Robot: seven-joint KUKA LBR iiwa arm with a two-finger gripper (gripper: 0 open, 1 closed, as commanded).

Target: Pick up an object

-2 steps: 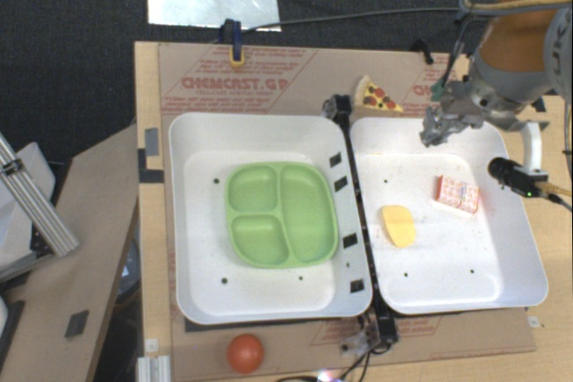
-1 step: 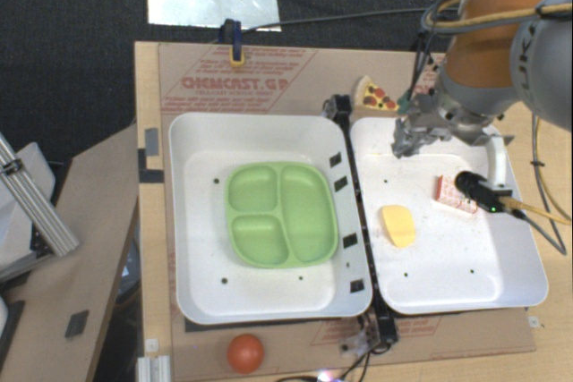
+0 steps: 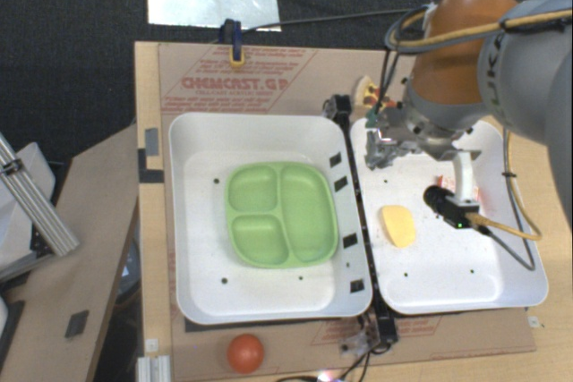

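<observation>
Jaws: can't tell if wide or narrow, the wrist end sits in a clutter of metal and cable at upper centre-right of the frame, and nothing reads as clamped between them. Arm (image 3: 466,58) comes in from the upper right and hangs over the top part of the right bin (image 3: 448,286).

Likeliest target IMO is the yellow piece (image 3: 398,225), lying flat on the right bin's floor at centre-right of the frame, near the divider btwn the bins and lower in the frame than the wrist. It's apart from the black cabled part (image 3: 446,203) just to its right. The left bin (image 3: 201,282) has a green divided tray (image 3: 280,213), mid-frame. An orange ball (image 3: 244,352) sits on the bench (image 3: 166,85) outside the bins, bottom of the frame.

Step, as I judge it: approach, pre-grasp, nothing picked yet. Next move needs the wrist brought down-frame until it's over the yellow piece, then a straight descent w/ the jaws either side of it. The piece looks low and flat, so I'd expect a shallow grip that slips easily.
</observation>
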